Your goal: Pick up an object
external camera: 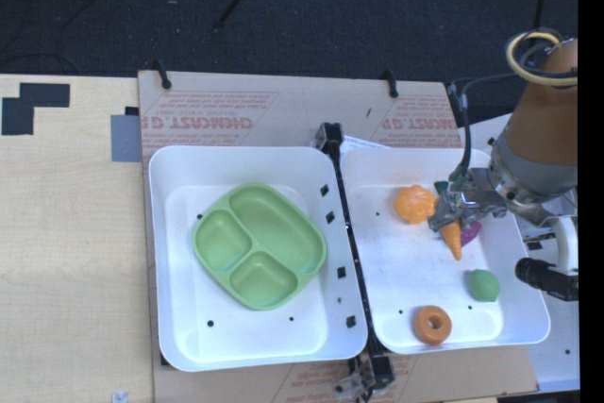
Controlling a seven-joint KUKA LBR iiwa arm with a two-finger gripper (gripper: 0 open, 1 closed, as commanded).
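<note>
You see the gripper (454,214) low over the right bin (396,321), reaching in from the right, with the grey and orange arm (543,132) behind it. Whether it is apart or together, you cannot tell: dark metal hides that part. Just under and touching its tip lies an orange carrot-like cone (454,239), point down toward you, with a small purple piece (469,232) just beside it on the arm's side (too small to name). To the gripper's left, just beside it, sits a round orange fruit (413,203). Below the gripper and a little to the right, well apart, is a green ball (484,284); further below, near the bin's front wall, a brown doughnut (433,324). Far off to the left, the left bin (179,335) holds a green divided plate (260,245).
</note>
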